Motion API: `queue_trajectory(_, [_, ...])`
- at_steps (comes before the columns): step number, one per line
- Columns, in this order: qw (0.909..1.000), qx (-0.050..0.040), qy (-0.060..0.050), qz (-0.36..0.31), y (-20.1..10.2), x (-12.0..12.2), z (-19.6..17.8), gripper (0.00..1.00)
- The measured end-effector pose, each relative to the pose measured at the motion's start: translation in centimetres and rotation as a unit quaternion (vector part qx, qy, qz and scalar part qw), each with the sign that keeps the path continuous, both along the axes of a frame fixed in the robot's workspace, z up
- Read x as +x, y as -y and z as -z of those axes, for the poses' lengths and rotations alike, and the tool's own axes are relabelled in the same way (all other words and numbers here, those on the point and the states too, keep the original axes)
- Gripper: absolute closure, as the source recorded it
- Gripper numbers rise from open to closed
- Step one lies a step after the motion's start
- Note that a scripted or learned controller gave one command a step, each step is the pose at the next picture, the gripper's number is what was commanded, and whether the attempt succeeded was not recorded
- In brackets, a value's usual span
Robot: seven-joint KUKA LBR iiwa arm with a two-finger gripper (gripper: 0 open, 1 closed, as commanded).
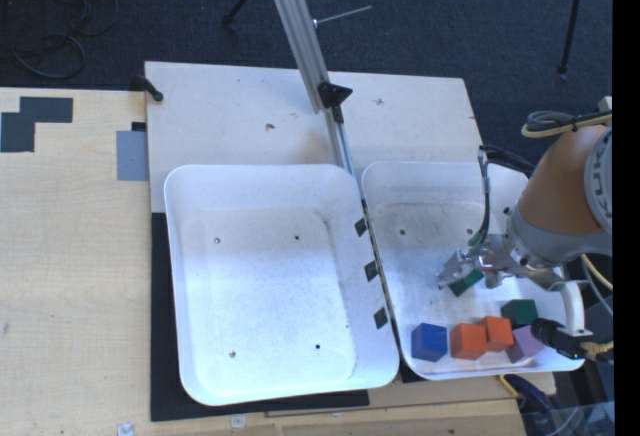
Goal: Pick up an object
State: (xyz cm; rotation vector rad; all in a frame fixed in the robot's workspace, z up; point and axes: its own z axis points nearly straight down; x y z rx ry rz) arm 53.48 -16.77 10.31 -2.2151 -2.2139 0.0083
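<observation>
Blocks lay clustered along the near edge of the right shallow white bin (420, 194): we saw a blue cube (429, 341), two orange cubes (481, 337) touching each other, a dark green block (520, 311) and a pale purple block (524, 344). Our grey arm (565, 199) reached in from the right, its fingers (462, 276) low over that bin's floor, just beyond the cluster. We could not tell whether they were apart or together; a small dark green piece (459, 288) showed at their tips. The left white bin (190, 254) sat beside it on the counter (60, 254).
</observation>
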Motion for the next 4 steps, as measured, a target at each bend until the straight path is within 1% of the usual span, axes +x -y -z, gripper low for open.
queue_trajectory(1, [1.0, -0.0006, 0.003, 0.001, 0.2, 0.1, -1.4, 1.0])
queue_trajectory(2, [1.0, -0.0012, 0.004, -0.003, -7.1, 2.3, -2.2, 1.0])
queue_trajectory(3, [1.0, -0.0002, 0.008, -0.004, -12.7, 5.7, -9.1, 1.0])
queue_trajectory(4, [1.0, -0.0002, 0.003, -0.003, -19.2, 4.8, -8.7, 1.0])
